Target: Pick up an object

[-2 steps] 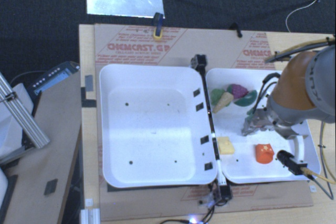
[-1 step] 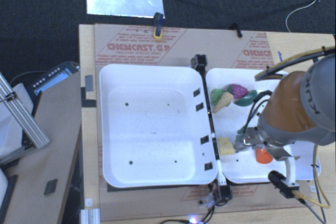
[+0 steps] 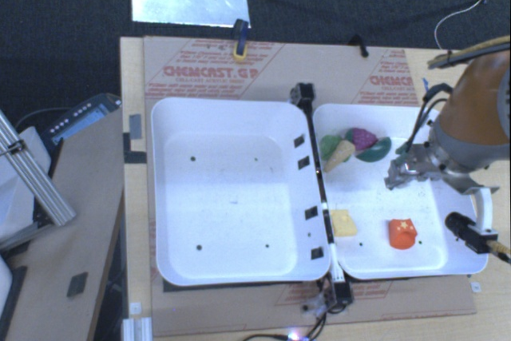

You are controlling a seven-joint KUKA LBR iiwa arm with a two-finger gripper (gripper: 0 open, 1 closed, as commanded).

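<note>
Red object (image 3: 403,233) is lying in the right bin (image 3: 375,263), near its front, nothing gripping it. Yellow block (image 3: 344,223) is sitting to its left by the divider. A purple, green and tan cluster (image 3: 354,144) is resting at the back. Gripper (image 3: 397,174) is hovering between cluster and red object; can't tell its state. Left bin (image 3: 172,196) is sitting alongside.

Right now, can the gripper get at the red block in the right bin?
Probably yes. The red block lies alone on the bin floor, apart from the yellow block and the walls, and the gripper hangs above the same bin with nothing between them.
</note>
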